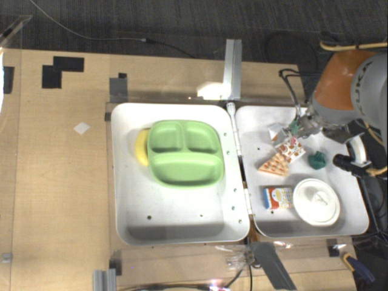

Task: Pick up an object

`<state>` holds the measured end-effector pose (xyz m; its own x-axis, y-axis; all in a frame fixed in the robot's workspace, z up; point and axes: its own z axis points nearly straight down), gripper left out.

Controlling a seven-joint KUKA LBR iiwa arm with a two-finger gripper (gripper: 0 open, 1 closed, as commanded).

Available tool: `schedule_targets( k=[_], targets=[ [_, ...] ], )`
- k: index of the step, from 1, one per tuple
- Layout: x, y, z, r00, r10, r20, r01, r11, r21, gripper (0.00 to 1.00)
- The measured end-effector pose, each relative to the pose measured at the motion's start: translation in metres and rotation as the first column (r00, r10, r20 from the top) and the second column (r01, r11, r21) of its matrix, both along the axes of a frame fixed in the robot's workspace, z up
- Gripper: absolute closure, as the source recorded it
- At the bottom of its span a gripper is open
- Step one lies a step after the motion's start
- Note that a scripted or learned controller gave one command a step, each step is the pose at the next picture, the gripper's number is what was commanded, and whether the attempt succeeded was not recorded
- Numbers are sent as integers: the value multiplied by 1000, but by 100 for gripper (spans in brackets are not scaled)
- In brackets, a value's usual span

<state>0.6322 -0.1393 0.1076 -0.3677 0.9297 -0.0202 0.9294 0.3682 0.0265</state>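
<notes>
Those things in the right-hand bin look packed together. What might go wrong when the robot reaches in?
The gripper sits over a tight cluster: a colourful packet, a waffle piece and a small green toy. It may nudge neighbours or catch two at once. The flat packet may slip free.

We count two white bins: left bin (124, 180) and right bin (257, 180). In the left one we see 1 green divided tray (183, 152) and 1 yellow item (141, 147) poking out beside it, so 2 things there. In the right one we count 5: 1 white round lid (316, 201), 1 small carton (277, 197), 1 waffle-patterned wedge (276, 163), 1 printed packet (291, 148), 1 small dark-green obj (316, 159). 1 arm w/ 1 gripper (298, 126).
</notes>
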Motion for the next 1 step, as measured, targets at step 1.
schedule_targets(
  k=[1],
  targets=[
    [-55, 45, 157, 993, -113, -24, 113, 994, 9, 100]
  ],
)
